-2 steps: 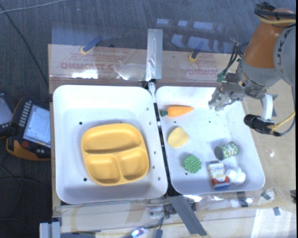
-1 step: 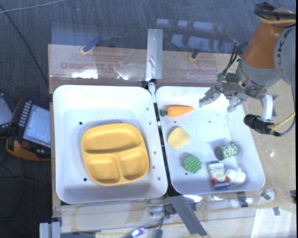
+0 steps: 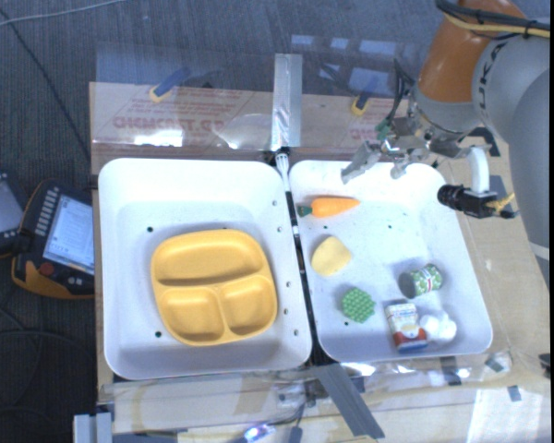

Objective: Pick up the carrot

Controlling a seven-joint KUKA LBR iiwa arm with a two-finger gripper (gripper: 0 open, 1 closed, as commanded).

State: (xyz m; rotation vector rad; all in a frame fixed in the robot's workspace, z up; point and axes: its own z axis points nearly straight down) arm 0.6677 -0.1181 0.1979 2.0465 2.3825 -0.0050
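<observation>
Above the far edge of the right bin (image 3: 462, 247), the gripper (image 3: 380, 162) is hanging with its two fingers spread apart — nothing is lying between them. The grey arm (image 3: 526, 90), with its orange band (image 3: 457, 49) above the wrist, is reaching in from the right side of the view.

Just below and to the left of the gripper, the carrot (image 3: 330, 207) is lying on its side on the floor of the right bin, near the far left corner, its green end pointing toward the divider between the bins. The gripper is not touching it; a strip of white bin floor is showing between them.

Nearer the camera, a pale yellow rounded item (image 3: 331, 256) is sitting close to the carrot but apart from it. A green textured disc (image 3: 357, 304) is lying further forward. A small green-labelled can (image 3: 423, 281) is resting on its side toward the right wall, and a red-and-white carton (image 3: 405, 326) is lying in the near right corner, touching a white object (image 3: 439, 326) beside it.

In the left bin (image 3: 129, 201), a yellow sectioned tray (image 3: 212, 284) is sitting flat, roughly central. A handheld control pendant (image 3: 60, 238) is lying off the bench — to the left of both bins.
</observation>
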